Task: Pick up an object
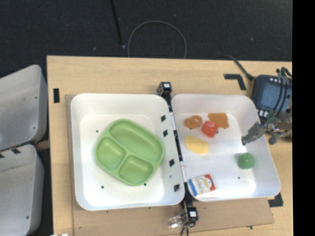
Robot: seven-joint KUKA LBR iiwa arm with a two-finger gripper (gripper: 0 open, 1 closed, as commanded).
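Note:
The right bin point(256, 181) holds several small objects. An orange ring-shaped piece point(193, 122) and an orange flat piece point(218, 119) lie at the back, with a red item point(209, 129) touching them. In the middle sits a yellow lemon-like object point(197, 145), and a green ball point(246, 161) rests toward the right side. A small white carton with red and blue print point(202, 184) lies at the front left corner. My gripper point(253, 133) reaches in over the right rim, just above and behind the green ball, with nothing seen in it.
The left bin point(81, 181) carries a green divided plate point(129, 151). The arm's dark wrist and cables point(270, 100) hang over the right bin's back right corner. A black divider with clips point(173, 146) runs between the bins.

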